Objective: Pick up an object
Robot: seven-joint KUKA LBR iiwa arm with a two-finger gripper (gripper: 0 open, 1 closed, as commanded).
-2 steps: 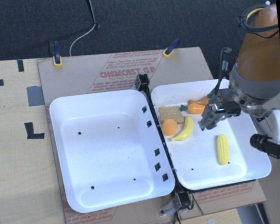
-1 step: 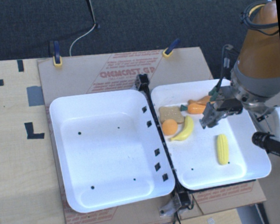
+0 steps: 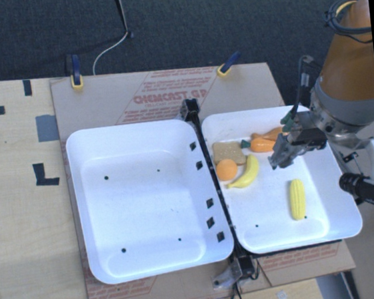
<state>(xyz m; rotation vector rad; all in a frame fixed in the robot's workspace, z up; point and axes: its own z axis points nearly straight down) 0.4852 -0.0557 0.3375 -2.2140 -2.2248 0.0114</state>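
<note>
The right bin (image 3: pixel 330 226) holds a yellow banana (image 3: pixel 245 173), an orange ball (image 3: pixel 226 170), a tan bread slice (image 3: pixel 228 151), an orange carrot (image 3: pixel 265 142) and a yellow corn cob (image 3: pixel 296 198). My gripper (image 3: pixel 283 154) hangs over the bin's upper middle, just right of the banana and below the carrot. I see nothing between its fingers.
The left bin (image 3: pixel 139 198) lies beside the right one, with a black divider strip (image 3: pixel 207 177) between them. Both rest on a cardboard sheet (image 3: pixel 167 94) held by clamps. A white cable (image 3: pixel 114 43) runs at the back.
</note>
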